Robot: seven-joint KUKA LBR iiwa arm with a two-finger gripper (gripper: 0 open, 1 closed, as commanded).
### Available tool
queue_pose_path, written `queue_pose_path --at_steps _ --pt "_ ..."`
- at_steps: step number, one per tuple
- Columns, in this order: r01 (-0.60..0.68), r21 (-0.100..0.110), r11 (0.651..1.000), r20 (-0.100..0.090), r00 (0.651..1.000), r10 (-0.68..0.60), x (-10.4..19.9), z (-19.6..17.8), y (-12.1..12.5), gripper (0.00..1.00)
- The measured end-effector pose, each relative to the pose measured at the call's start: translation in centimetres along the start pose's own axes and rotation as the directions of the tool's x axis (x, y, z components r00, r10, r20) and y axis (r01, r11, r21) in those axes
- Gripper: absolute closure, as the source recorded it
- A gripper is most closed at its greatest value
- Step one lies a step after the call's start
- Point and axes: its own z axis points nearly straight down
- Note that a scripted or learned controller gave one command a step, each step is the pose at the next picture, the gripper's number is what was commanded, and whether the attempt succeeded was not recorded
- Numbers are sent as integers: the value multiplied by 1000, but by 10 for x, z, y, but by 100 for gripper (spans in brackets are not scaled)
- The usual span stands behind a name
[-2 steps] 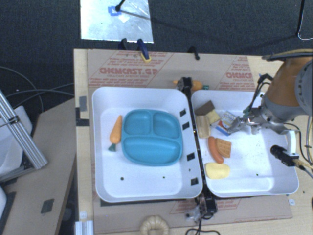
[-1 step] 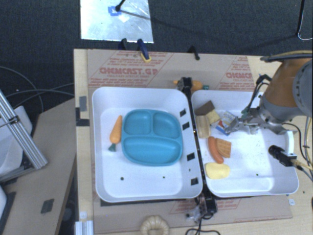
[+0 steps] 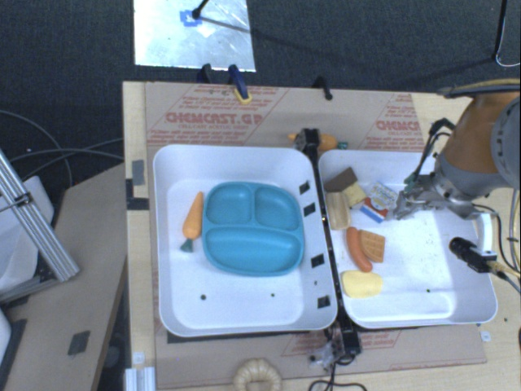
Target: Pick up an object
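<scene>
A: Position of the arm (image 3: 488, 149)?
B: It enters from the right, over the right bin (image 3: 431, 296). The claw (image 3: 404, 206) is low in that bin's upper middle, just beside a small red, white and blue packet (image 3: 374, 206).

A: Claw state?
B: Cannot tell. The tips are too small and blurred against the packet to judge apart or together, and nothing visibly sits between them.

A: Other contents of the right bin?
B: All toward its left side: a brown block (image 3: 341, 179), a pale yellow block (image 3: 355, 195), a tan slab (image 3: 338, 211), a sausage (image 3: 358, 248) touching a waffle (image 3: 373, 243), and a yellow lump (image 3: 361, 283) nearest the front.

A: Left bin (image 3: 175, 296)?
B: A blue divided plate (image 3: 251, 227) in the middle, a carrot (image 3: 192, 218) just left of it, apart from the plate.

A: Desk (image 3: 269, 112)?
B: Cardboard sheet under both bins; black clips along the shared wall.
</scene>
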Motion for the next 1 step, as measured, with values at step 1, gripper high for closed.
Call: queue_pose_path --at_steps 1 --pt "3 3 1000 4 1000 -3 8 -60 8 100"
